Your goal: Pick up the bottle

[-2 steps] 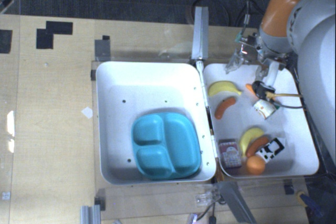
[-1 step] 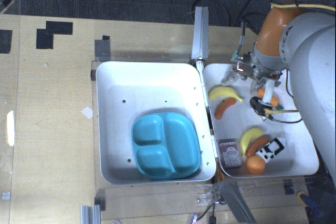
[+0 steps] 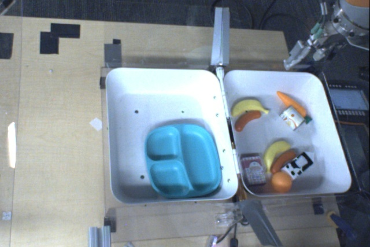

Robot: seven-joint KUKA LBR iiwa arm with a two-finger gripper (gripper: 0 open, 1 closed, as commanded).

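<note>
The small white plastic bottle with an orange label is seen lying in the right shallow white bin, and the end effector, held beyond the bin's far rim with its opening not discernible, is best lowered across the bottle's narrow width, clear of the orange carrot just beside it.

tool above right bin's far rim | bottle inside bin
</note>
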